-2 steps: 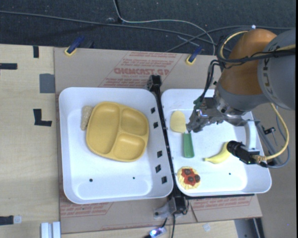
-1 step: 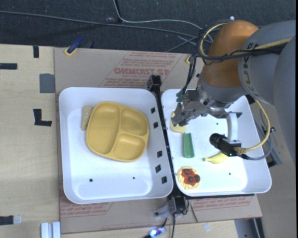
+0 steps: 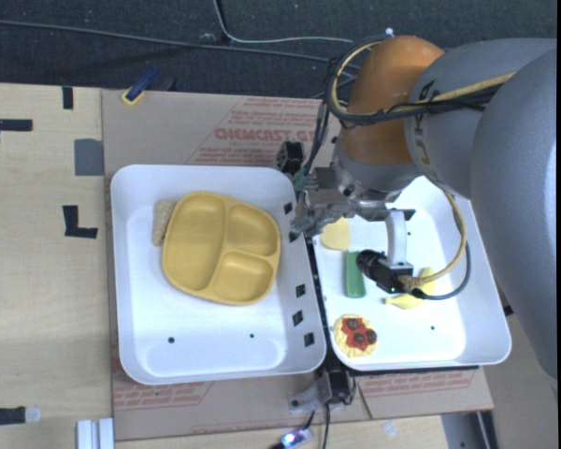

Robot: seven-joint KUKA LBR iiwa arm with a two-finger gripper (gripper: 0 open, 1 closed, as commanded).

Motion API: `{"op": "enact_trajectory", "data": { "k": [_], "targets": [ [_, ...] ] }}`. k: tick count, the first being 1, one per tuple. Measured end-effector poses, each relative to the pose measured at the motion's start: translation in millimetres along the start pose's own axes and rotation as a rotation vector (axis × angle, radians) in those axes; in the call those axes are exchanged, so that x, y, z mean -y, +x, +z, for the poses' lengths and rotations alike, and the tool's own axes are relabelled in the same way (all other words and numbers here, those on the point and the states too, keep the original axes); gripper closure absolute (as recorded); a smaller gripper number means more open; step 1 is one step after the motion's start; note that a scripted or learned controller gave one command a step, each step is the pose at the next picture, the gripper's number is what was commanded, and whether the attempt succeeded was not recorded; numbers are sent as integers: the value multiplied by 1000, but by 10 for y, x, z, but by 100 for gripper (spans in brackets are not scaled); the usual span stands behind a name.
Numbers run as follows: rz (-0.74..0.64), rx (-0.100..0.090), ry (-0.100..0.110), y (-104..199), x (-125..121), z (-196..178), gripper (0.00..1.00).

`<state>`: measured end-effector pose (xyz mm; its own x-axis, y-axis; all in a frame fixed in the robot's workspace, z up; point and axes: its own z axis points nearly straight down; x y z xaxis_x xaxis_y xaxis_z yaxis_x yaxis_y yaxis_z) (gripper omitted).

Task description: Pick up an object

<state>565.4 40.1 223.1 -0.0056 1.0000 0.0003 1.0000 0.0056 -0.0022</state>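
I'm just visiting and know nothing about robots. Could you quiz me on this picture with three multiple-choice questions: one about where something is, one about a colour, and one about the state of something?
1. Where is the yellow plate?
A. In the left bin
B. In the right bin
C. On the bench outside both bins

2. What colour is the stick-shaped item in the right bin?
A. Blue
B. Green
C. Pink

3. How does the yellow plate lie?
A. Standing on its edge
B. Flat, its compartments facing up
C. Broken in pieces

Answers:
1. A: the plate rests inside the left bin.
2. B: the stick beside the gripper's black part is green.
3. B: its three compartments are open to the camera, and it lies flat on the bin floor.
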Motion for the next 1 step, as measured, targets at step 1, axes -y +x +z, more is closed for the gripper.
{"op": "enact_trajectory", "data": {
  "k": [1],
  "targets": [
    [0, 0, -1, 422, -122, 36, 100]
  ]
}}
